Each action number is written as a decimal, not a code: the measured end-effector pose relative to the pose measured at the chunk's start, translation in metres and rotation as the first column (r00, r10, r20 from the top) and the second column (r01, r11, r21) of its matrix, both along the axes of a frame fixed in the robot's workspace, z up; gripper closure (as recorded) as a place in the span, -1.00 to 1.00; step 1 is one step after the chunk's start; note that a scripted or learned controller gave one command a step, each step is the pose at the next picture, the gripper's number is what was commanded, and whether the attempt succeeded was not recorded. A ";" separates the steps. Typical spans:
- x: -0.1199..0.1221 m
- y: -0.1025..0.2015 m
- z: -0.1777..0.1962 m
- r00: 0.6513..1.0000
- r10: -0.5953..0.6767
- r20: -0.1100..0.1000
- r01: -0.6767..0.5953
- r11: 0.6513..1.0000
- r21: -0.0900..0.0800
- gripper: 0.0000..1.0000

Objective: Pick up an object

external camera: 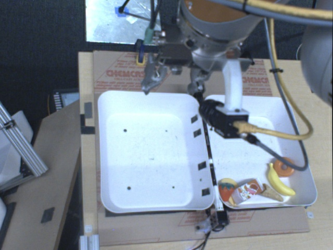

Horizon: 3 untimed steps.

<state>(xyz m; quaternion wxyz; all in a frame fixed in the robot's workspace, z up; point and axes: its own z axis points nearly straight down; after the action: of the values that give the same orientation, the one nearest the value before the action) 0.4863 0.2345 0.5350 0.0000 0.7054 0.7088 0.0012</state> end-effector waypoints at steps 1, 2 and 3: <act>0.000 0.000 0.011 1.000 0.003 0.002 -0.003 1.000 0.002 1.00; 0.000 -0.012 -0.032 1.000 -0.005 -0.003 0.005 1.000 -0.003 1.00; 0.000 -0.005 -0.048 1.000 -0.001 -0.002 0.001 1.000 -0.002 1.00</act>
<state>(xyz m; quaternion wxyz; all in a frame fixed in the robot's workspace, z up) 0.4865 0.2296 0.4872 0.0002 0.7059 0.7083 -0.0001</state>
